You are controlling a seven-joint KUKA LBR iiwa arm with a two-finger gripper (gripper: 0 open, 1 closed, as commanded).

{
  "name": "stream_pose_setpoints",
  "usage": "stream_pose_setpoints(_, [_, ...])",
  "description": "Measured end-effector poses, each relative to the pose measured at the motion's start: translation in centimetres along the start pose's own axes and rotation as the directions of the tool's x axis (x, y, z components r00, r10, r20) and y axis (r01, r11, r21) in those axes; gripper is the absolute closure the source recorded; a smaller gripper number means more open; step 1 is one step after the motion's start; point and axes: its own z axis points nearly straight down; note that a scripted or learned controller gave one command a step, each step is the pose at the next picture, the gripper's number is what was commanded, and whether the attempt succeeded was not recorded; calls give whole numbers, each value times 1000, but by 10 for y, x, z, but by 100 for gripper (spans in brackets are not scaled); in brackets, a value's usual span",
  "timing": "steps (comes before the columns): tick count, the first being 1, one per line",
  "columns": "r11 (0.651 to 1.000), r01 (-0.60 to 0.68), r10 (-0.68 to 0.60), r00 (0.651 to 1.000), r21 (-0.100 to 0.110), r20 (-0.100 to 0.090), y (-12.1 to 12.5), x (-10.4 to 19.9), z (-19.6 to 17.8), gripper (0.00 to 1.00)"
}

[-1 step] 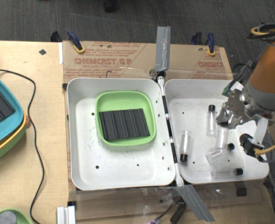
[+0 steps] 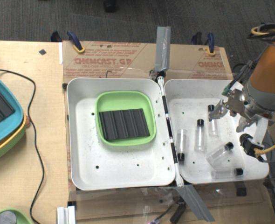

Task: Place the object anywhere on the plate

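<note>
Vials: several clear plastic vials with black caps lie loose in the right bin (image 2: 189,171), right of the plate. One (image 2: 180,143) lies close to the bin's left wall, another (image 2: 200,134) just right of it, a third (image 2: 220,154) further right and tilted, and one (image 2: 227,172) near the bin's lower edge.
Look of the vials: see-through bodies, hard to separate from the white floor; mostly the black caps give them away.
Plate: a green, square plate with rounded corners (image 2: 101,101) sits in the left bin (image 2: 81,162), holding a dark ribbed slab (image 2: 124,124) that covers most of its floor.
Hand: the hand (image 2: 221,108) hangs over the upper right part of the right bin, far right of the plate; a capped vial (image 2: 213,118) seems to be at its tip, but whether it is gripped cannot be told.
Arm: grey with an orange band (image 2: 268,69), cut off by the picture's edge.
Surface: cardboard (image 2: 109,59) lies beyond the bins, behind the plate.
</note>
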Motion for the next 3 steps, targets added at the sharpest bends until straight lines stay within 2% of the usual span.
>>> stream_pose_setpoints(1, [950,-313,313,950,2,4,9,-43,-35,0])
stream_pose_setpoints(2, [862,-508,508,862,2,4,12,-61,-66,0])
stream_pose_setpoints(3, [735,-678,678,735,2,7,14,-94,-83,0])
